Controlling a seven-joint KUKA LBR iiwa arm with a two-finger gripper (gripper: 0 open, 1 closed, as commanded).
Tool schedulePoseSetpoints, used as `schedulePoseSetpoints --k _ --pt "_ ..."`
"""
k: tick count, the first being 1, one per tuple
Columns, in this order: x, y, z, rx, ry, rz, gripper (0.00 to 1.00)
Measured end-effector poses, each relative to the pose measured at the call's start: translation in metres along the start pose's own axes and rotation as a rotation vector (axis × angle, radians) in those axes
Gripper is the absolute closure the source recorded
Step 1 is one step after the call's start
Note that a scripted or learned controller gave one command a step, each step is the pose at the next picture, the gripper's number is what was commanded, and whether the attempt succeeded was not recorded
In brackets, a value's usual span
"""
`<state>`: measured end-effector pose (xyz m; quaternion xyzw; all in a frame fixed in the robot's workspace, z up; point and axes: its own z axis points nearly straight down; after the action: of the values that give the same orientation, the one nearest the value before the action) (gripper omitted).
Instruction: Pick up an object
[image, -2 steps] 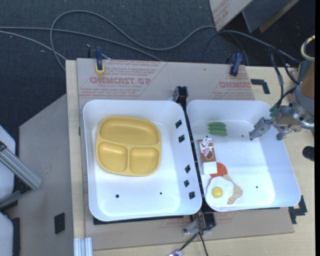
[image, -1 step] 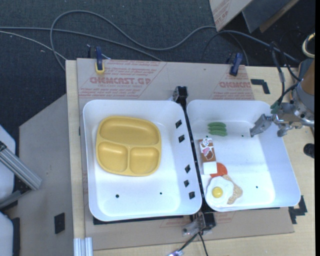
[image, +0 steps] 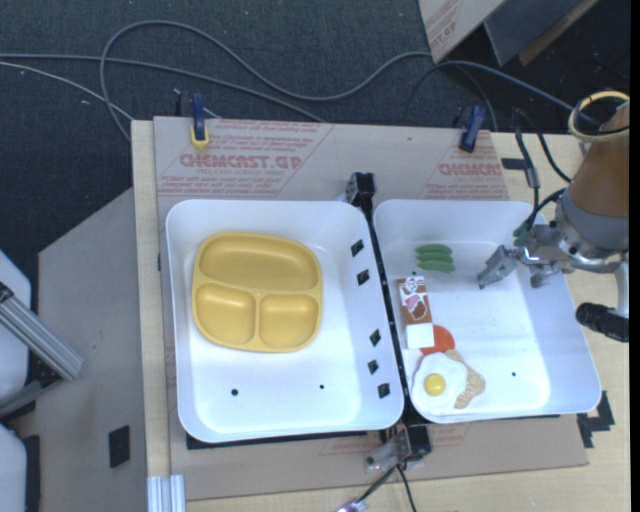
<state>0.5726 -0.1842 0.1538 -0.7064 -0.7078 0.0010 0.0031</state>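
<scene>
we see the gripper (image: 508, 264) with fingers spread and holding nothing, over the right bin (image: 560, 340); green beans (image: 435, 258) lie near, fried egg (image: 445, 384) and yellow tray (image: 257, 291) farther off.

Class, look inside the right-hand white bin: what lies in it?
In the right bin: green pea pods, a small brown packet, a fried egg, something red partly hidden, and the gripper.

The arm (image: 606, 170) is cut off by the right edge, so little beyond its wrist shows; the gripper (image: 515, 268) is small and seen from above, and its finger spacing cannot be judged; the print on the small brown packet (image: 412, 298) is too fine to read; a cardboard box (image: 470, 22) runs off the top edge.
</scene>
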Motion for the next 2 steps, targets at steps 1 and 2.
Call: schedulePoseSetpoints --k 1,2 --pt "-0.0010 -0.0023 0.0633 0.001 0.000 0.002 0.00" --pt "-0.0006 -0.0023 0.0690 -0.003 -0.001 0.002 0.00"
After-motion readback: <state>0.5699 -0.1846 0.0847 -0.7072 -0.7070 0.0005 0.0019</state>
